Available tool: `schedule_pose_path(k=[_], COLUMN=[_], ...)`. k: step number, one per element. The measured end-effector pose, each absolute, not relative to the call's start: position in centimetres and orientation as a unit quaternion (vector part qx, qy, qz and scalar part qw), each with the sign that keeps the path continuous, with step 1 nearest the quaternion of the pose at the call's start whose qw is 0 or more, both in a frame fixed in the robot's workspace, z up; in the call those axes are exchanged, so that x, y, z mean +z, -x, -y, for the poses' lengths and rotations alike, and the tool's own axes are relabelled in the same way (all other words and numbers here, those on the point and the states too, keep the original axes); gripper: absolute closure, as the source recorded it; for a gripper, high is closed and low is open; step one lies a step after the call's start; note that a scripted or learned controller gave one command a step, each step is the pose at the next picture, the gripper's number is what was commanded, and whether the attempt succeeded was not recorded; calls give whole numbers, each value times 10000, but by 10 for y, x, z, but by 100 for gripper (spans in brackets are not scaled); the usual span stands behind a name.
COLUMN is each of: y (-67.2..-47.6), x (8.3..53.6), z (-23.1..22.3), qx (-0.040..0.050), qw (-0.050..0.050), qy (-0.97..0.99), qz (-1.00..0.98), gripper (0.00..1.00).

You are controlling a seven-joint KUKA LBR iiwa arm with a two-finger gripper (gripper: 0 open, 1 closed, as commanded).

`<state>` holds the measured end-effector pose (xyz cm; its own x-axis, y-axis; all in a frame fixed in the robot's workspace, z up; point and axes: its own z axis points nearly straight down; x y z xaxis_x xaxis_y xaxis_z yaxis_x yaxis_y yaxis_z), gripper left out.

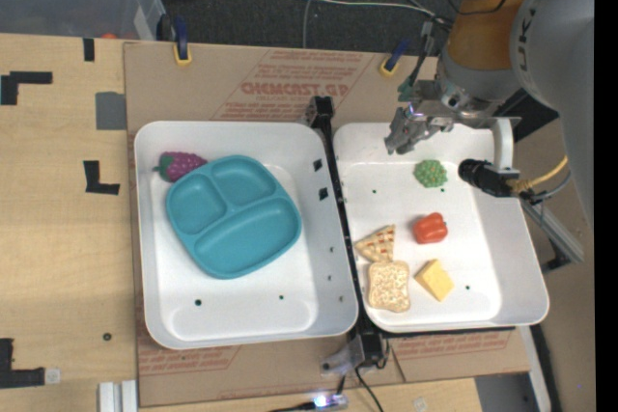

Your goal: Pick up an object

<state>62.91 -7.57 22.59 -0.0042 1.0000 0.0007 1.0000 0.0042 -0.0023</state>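
In the right bin [502, 299], nearest the camera, a speckled slice of bread [388, 286] lies with its long axis running near to far. Beside it sits a yellow cheese block [435, 281], turned diagonally. Just beyond are a pizza wedge [377, 243], a red pepper [431, 228], then green broccoli [431, 174]. The gripper [404, 138] hangs above the bin's far edge; whether its fingers are spread cannot be told. The left bin [159, 304] holds a teal divided plate [233, 214] and purple grapes [181, 165].
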Motion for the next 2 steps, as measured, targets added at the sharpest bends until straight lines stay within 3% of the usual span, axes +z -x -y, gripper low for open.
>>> schedule_pose_path(k=[2], y=[-585], x=[226], z=[-43], qx=[9], qw=[20], qy=[7047], qz=[7095], gripper=[100])
